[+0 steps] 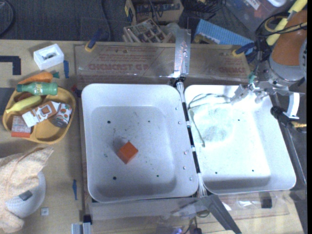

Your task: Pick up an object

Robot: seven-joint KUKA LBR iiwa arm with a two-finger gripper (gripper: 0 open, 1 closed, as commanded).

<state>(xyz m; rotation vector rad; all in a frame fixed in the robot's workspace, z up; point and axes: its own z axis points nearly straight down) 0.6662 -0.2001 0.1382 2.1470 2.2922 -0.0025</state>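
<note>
An orange cube [127, 151] lies on the floor of the left bin [92, 106], a little left of and below its middle. My gripper [247, 92] hangs over the upper right corner of the right bin [273, 174], at the end of the grey wrist with the orange band [288, 48]. It is far from the cube, a whole bin's width to the right. I see nothing in the gripper.
A thin pale wire loop [204, 101] lies in the right bin's upper left part. Left of the bins stand a yellow bowl [58, 133] of toy food, a small white box [48, 56] and a crumpled cloth [22, 172]. Clear panels [131, 62] rise behind both bins.
</note>
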